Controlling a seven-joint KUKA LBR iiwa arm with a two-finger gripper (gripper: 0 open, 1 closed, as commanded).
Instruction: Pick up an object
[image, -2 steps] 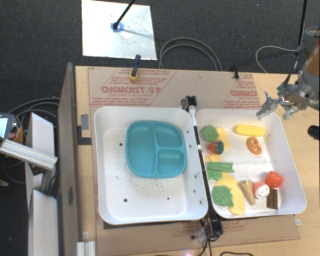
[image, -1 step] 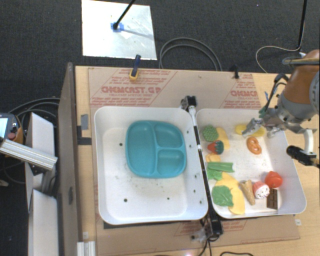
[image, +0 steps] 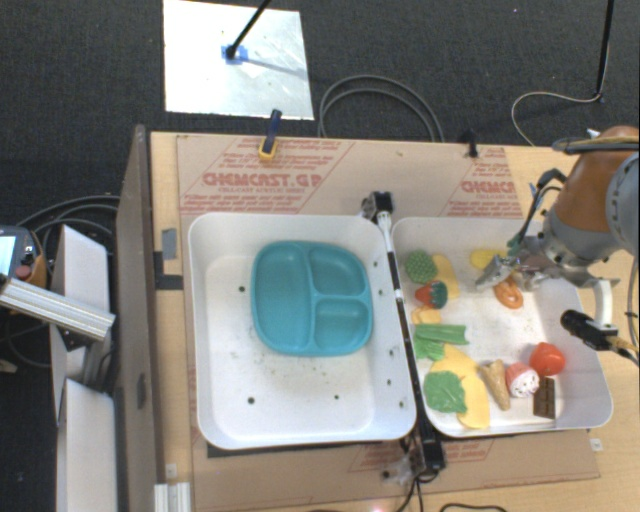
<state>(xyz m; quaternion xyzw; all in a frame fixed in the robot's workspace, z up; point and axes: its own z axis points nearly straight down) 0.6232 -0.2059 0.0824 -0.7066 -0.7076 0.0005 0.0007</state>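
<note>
The gripper (image: 503, 272) hangs low in the right bin (image: 580, 405). An orange piece (image: 509, 295) lies just beside it. Whether the claw grips anything cannot be told.

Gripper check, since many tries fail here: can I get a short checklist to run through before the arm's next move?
1. Gripper over the right bin: ok.
2. Orange toy just below the gripper, within reach: ok.
3. Something held between the fingers: cannot tell.
4. Toys crowded near the divider, green pieces touching yellow ones: not ok for a clean grasp there.
5. Teal tray lies flat in the left bin: ok.
</note>
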